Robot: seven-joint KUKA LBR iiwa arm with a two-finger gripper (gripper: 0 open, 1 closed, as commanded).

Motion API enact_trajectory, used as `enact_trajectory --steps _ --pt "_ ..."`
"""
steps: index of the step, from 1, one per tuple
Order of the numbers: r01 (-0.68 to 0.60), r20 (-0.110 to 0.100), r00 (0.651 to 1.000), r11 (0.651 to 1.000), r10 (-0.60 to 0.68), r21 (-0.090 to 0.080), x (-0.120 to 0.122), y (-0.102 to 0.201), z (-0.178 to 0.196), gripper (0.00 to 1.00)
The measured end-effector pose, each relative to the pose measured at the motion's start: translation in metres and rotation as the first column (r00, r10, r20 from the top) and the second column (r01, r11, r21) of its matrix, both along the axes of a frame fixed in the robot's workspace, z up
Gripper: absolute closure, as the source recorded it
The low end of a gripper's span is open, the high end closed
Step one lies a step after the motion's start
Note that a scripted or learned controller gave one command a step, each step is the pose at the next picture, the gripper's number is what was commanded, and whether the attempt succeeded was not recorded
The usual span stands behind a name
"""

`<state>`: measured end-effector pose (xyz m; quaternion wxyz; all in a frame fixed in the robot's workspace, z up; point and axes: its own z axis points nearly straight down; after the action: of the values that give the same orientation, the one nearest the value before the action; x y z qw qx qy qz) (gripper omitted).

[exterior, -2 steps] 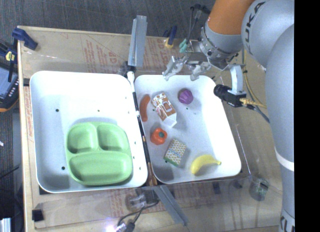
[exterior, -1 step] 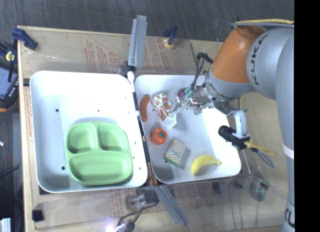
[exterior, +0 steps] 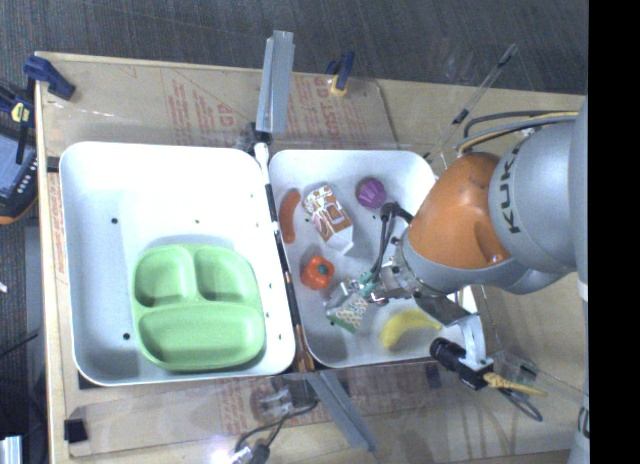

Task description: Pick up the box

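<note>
The arm [exterior: 500, 222] reaches in from the right over the right bin [exterior: 400, 167], its orange band above the bin's right side. The gripper [exterior: 362, 290] is low in the bin's near half, and whether it is open or closed cannot be told, since the parts there are small and tangled against the clutter. The box [exterior: 350, 314], small with a green and white pattern, lies tilted just near-left of the gripper tip, touching or almost touching it. A banana [exterior: 405, 328] lies just right of the box, a tomato [exterior: 318, 272] to its far left. Farther back are a sausage [exterior: 289, 214], a carton [exterior: 327, 210] and a purple fruit [exterior: 371, 192]. The left bin [exterior: 110, 192] holds a green tray [exterior: 200, 304] in its near part.
</note>
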<state>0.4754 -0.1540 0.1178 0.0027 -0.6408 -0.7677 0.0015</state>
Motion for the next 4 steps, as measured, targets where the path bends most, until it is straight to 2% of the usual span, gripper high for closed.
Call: enact_trajectory --steps 1,2,3,4 --pt "-0.044 0.011 0.999 0.999 0.044 -0.004 0.004 0.031 -0.022 0.0" --pt "-0.049 0.015 0.999 0.999 0.049 -0.008 0.006 0.03 -0.011 1.0" --pt "-0.05 0.015 0.999 0.999 0.05 -0.008 0.006 0.03 -0.011 0.0" --pt "-0.057 0.015 0.998 0.998 0.057 -0.01 0.007 0.03 -0.002 1.0"
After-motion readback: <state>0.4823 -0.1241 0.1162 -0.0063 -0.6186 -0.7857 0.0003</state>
